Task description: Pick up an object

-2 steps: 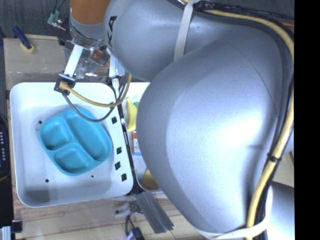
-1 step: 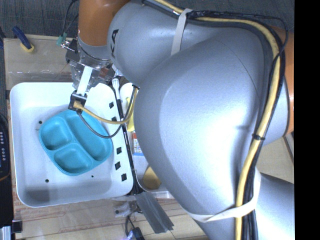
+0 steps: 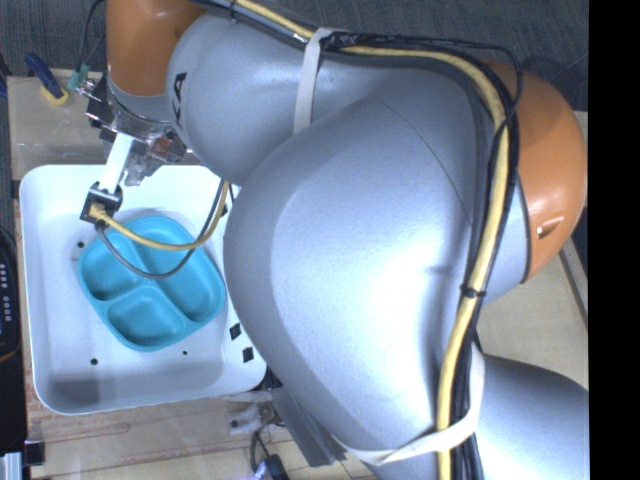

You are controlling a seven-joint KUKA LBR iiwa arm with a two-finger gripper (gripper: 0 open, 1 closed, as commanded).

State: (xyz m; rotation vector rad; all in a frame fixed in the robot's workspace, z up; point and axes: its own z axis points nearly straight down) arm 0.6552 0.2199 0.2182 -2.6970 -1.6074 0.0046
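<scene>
Looming closest to you, the grey arm (image 3: 400,268) covers 12 through 6 o'clock. Past it, at 9 o'clock, the white bin (image 3: 40,268) holds a blue divided tray (image 3: 150,278). The gripper (image 3: 145,151) hangs at the tray's 12 o'clock; you cannot tell if it is wide or narrow.

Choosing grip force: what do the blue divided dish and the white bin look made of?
Blue divided dish: likely moulded plastic, smooth, soft sheen on rounded compartment ridges. Shallow white bin: probably plastic too, matte, with rounded moulded corners.
</scene>
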